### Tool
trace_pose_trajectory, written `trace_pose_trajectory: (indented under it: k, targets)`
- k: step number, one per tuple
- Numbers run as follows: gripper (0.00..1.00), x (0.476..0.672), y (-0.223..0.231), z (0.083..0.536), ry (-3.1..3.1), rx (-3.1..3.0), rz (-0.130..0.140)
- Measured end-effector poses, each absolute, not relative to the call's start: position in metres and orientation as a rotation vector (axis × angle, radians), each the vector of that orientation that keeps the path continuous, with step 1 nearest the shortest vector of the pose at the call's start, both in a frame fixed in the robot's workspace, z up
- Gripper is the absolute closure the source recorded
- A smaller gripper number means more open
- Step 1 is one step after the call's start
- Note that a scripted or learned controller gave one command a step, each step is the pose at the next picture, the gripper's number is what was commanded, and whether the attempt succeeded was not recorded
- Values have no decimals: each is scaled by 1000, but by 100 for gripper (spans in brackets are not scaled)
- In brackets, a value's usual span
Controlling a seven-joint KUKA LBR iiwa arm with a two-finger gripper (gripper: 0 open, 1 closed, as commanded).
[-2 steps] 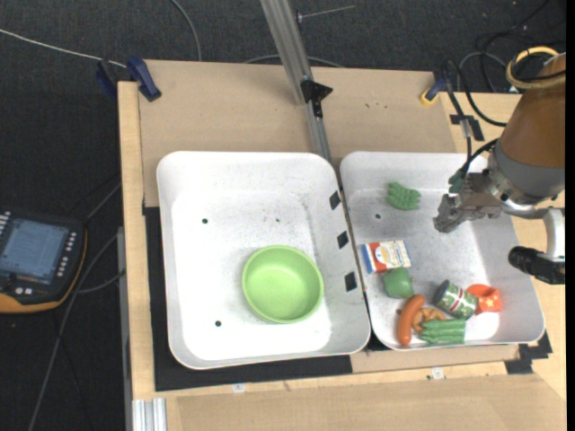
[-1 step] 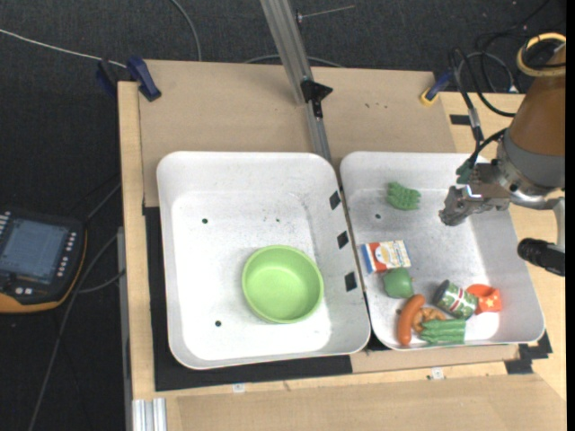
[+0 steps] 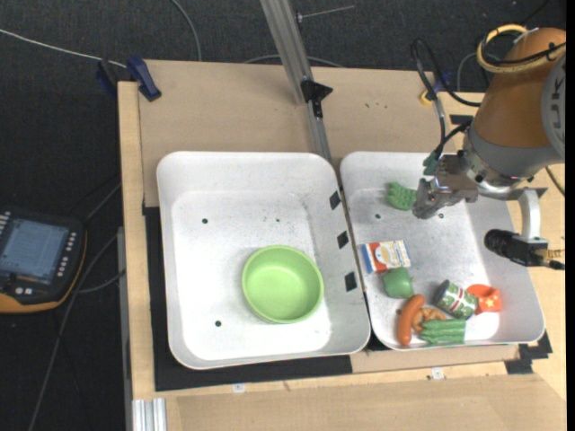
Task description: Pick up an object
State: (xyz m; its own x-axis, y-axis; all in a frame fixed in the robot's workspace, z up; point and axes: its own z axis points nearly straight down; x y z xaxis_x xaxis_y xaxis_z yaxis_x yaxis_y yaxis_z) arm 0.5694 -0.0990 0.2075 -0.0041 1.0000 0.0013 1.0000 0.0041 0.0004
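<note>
The gripper (image 3: 429, 203) sits low in the right bin (image 3: 503, 268), near the counter's far right edge, just beside a green leafy toy (image 3: 401, 195). Whether the fingers are spread or pressed together cannot be told. Before closing, center the toy between them, seat them near the bin floor, then lift straight up, clear of the bin wall.

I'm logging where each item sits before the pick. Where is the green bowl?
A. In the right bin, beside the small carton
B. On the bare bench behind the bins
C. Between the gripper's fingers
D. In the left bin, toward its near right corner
D: the green bowl rests upright on the floor of the left bin, while the gripper is over the right bin, next to a green object.
</note>
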Motion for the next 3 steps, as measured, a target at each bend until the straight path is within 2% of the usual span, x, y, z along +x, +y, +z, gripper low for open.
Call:
trace_pose_trajectory:
  k: [1,2,3]
  targets:
    - [100,589,-46,221,-2227,-2216,-4]
    - [100,601,-5,226,-2225,-2217,-2]
    - [100,615,45,218,-2226,-2216,-1]
